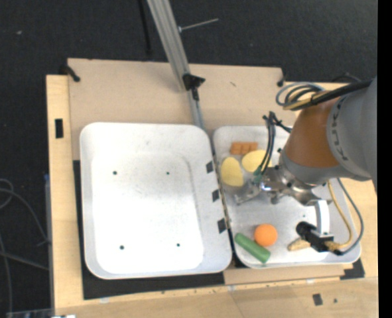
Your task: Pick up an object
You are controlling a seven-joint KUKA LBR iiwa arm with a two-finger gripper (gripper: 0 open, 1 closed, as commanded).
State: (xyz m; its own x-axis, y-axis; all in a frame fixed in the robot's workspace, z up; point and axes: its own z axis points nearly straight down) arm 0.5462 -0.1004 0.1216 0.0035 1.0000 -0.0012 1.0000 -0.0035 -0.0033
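The right bin [328, 256] holds several small objects. Two pale yellow rounded pieces lie at its far left, one [231, 171] beside the other [254, 159], with an orange ridged block [243, 148] just behind them. An orange ball [266, 234] and a green cylinder [252, 248] rest near the front edge. My gripper [250, 191] is down inside this bin, just in front of the yellow pieces and close to the left one. The wrist hides much of it, and I see nothing held in it.
The left bin [142, 197] sits alongside, separated by a dividing wall with black clips [217, 194]. A metal pole [176, 45] slants up from behind the bins. The arm's bulk covers the right bin's back right part.
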